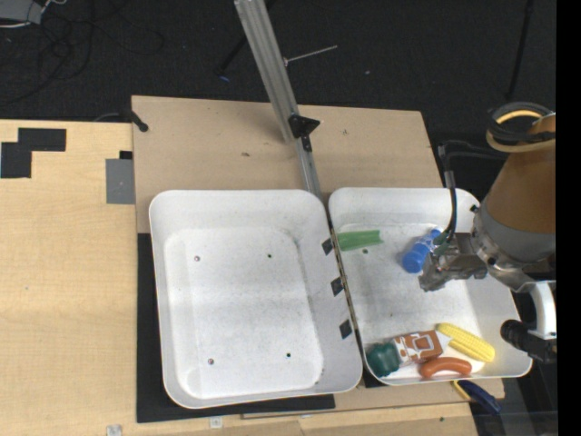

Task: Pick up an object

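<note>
The tool hung low in the right shallow white bin, just beside a small blue plastic cylinder; whether it gripped could not be told. Nothing looked lifted yet.

2 bins, 6 objects
</note>
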